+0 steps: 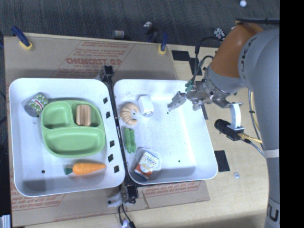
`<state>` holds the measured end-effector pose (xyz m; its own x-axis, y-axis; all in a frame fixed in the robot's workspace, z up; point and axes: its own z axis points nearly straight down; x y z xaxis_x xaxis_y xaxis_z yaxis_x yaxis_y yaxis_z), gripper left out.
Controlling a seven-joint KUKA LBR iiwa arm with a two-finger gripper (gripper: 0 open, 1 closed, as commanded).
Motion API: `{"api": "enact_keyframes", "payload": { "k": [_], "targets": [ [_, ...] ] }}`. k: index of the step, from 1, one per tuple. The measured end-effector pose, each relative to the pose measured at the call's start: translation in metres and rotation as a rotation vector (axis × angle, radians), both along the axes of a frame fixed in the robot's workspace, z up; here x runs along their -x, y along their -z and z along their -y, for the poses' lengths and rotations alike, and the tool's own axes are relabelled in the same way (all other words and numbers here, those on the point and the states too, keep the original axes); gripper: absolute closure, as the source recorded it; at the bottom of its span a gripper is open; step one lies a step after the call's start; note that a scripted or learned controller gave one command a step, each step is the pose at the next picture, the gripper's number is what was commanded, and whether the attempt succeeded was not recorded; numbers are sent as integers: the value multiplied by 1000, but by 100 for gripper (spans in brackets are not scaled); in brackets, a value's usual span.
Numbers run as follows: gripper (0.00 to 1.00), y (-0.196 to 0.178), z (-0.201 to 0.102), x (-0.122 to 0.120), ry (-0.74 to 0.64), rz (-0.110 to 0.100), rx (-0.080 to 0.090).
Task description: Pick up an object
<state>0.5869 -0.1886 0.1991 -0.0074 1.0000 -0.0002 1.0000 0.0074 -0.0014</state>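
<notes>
Yogurt cup (148, 163) lies at the right bin's (190, 151) near edge; croissant (129, 113) sits by its left wall. Jaws (176, 101) hover above the bin, parted, holding nothing.

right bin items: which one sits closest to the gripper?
The small white cup, near the bin's back; the gripper hangs just right of it. The croissant, green bean and yogurt cup lie farther left.

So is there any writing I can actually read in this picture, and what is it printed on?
"CHEMCAST GP": red print on the cardboard sheet under the bins; the smaller red lines around it are too blurred to read.
Can label: too small to read.
Cup lid: print unreadable.
</notes>
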Motion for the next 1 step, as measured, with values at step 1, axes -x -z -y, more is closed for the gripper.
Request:
{"api": "enact_keyframes", "payload": {
  "k": [1],
  "targets": [
    [0, -99, 16, 44, 3, 5, 2]
  ]
}}
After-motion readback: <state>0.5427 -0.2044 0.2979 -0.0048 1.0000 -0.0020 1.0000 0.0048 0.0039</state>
